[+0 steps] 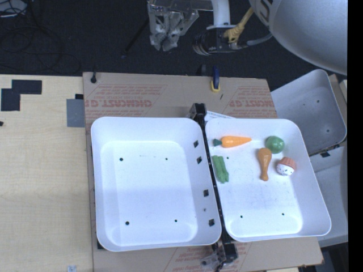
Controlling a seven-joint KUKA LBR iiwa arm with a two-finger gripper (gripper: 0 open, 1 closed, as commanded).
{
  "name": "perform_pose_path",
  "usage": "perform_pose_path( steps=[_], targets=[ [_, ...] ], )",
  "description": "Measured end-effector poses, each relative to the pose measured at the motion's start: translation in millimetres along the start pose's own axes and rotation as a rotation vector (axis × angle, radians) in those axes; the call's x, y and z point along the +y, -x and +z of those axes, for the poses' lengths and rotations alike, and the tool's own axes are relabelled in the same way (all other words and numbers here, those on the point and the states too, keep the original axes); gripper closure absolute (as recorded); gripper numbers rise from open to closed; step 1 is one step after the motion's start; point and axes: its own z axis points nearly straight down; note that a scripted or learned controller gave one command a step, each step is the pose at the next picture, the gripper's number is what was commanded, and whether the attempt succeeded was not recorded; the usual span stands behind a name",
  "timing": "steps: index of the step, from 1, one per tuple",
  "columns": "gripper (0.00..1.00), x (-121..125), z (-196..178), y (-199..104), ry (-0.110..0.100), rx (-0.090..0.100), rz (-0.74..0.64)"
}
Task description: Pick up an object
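Grey metal of the pincer (170, 24) hangs at the top of the view, beyond the far edge of the surface (39, 152), well apart from both bins; whether it is released or clenched cannot be told. The left bin (102, 135) lies bare inside its rim. In the right bin (309, 169) the far half holds an orange carrot (235, 141), a green ball (275, 144), a tan drumstick (264, 162), a small red-and-white toy (286, 166) and a green vegetable (220, 169) just beside the dividing wall; its near half lies open.
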Motion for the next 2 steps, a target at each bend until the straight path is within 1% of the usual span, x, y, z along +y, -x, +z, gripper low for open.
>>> perform_pose_path(
  steps=[2],
  targets=[
    [1.00,-1.1,-18.2,-1.0,-0.009,-0.003,-0.007]
  ],
)
